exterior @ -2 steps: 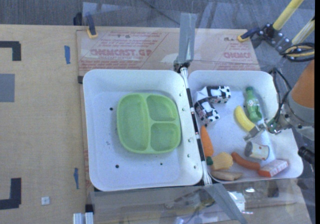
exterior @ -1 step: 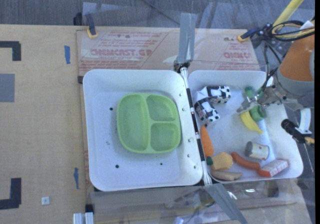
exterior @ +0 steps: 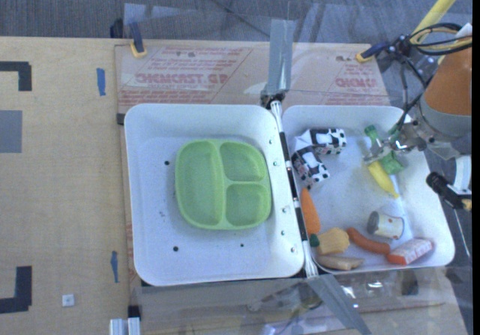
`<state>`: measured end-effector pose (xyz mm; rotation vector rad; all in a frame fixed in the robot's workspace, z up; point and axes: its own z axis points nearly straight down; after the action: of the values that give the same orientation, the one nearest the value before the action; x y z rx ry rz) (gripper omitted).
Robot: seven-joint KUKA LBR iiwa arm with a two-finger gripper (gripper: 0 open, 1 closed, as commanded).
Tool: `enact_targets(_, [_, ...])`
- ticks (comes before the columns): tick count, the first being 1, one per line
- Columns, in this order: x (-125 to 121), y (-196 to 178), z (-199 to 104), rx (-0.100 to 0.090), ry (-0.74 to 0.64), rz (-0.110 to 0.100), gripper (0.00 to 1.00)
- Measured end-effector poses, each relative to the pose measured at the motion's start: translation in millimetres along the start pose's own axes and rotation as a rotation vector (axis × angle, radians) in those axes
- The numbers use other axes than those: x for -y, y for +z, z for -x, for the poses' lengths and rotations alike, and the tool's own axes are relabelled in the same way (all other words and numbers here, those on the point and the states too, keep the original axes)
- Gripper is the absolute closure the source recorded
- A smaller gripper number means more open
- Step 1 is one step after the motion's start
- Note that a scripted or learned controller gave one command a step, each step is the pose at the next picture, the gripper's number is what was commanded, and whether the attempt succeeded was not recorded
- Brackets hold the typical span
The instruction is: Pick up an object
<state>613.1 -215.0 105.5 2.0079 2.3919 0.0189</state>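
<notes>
Your gripper [exterior: 390, 145] hangs at the right bin's [exterior: 431, 118] far right edge, over the corn [exterior: 383, 177]; you can't tell how its jaws stand. Left bin [exterior: 142, 198] holds a green plate [exterior: 223, 183]

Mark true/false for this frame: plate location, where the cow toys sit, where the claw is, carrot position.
1. The green divided plate lies in the left bin. True.
2. The plate holds a sausage. False: its compartments are bare; the sausage lies in the right bin.
3. Two black-and-white cow toys, one above the other, sit near the divider in the right bin. True.
4. The claw is over the left bin. False: it is over the right bin's upper part, by the yellow and green toy.
5. The orange carrot lies along the right bin's left wall. True.
</notes>
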Motion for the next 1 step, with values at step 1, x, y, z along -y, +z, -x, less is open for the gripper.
enact_targets(1, [2.8,5.3,-1.0,-0.004,0.001,-0.009,0.0])
